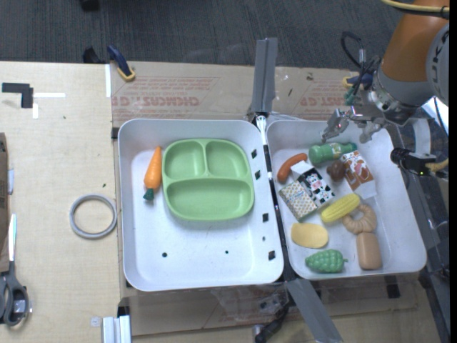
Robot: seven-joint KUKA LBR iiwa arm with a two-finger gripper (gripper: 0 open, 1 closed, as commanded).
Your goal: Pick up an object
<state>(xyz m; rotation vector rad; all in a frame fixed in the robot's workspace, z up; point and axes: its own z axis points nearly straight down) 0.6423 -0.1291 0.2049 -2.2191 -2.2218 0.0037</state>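
Note:
The right bin (410, 227) holds several toy foods: a green bottle (331, 151), a red sausage (290, 166), a cow-print carton (315, 185), a corn cob (340, 208), a patterned box (298, 199), a yellow chip (310, 235), a green bumpy fruit (326, 261), a tan block (368, 251) and a pretzel-like piece (360, 221). My gripper (352, 126) hangs over the bin's far edge, just above the green bottle, its fingers spread open with nothing between them.
The left bin (132, 213) holds a green divided plate (208, 179) and a toy carrot (152, 171). A tape ring (93, 215) and scissors (13, 295) lie on the bench to the left. A grey divider post (265, 73) stands between the bins.

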